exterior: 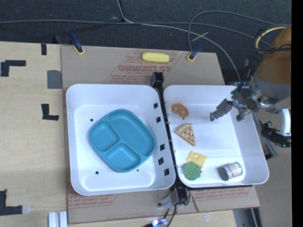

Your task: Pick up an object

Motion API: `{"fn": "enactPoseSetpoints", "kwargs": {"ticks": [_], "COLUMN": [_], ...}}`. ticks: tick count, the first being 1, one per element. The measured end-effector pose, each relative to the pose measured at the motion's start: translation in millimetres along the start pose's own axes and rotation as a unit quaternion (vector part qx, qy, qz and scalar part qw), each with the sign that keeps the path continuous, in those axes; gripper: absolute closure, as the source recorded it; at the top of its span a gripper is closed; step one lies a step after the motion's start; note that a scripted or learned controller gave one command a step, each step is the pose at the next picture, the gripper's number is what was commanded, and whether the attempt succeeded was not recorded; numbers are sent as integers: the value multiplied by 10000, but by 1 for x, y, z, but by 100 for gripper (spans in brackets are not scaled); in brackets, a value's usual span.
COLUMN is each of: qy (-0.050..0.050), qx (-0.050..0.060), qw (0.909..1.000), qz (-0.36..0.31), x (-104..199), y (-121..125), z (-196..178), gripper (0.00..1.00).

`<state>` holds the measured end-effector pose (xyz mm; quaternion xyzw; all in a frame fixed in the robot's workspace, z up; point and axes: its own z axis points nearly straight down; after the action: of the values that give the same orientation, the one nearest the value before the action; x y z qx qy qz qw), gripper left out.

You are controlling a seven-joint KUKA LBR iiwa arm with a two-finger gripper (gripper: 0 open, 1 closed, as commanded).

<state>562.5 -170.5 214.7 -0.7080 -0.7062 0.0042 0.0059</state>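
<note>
The right bin (pixel 246 141) holds a brown pretzel (pixel 180 110), a pizza slice (pixel 186 134), a yellow cheese wedge (pixel 196 158), a green round piece (pixel 192 171) and a small silver can (pixel 230 170) lying on its side. My gripper (pixel 230 110) hangs over the upper right part of this bin, open, with nothing between its fingers. It is to the right of the pretzel and apart from every object.
The left bin (pixel 75 126) holds a blue divided plate (pixel 122 140). A yellow banana-shaped toy (pixel 155 57) lies on the cardboard behind the bins. Black clips run along the divider (pixel 163 126) between the bins. Cables cross the dark floor at the back.
</note>
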Motion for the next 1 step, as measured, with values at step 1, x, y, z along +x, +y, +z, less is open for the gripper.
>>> {"fn": "enactPoseSetpoints", "kwargs": {"ticks": [1], "qy": [-12], "qx": [-64], "qw": [10000], "qz": [-18], "x": [0], "y": [3], "z": [-7], "gripper": [0]}}
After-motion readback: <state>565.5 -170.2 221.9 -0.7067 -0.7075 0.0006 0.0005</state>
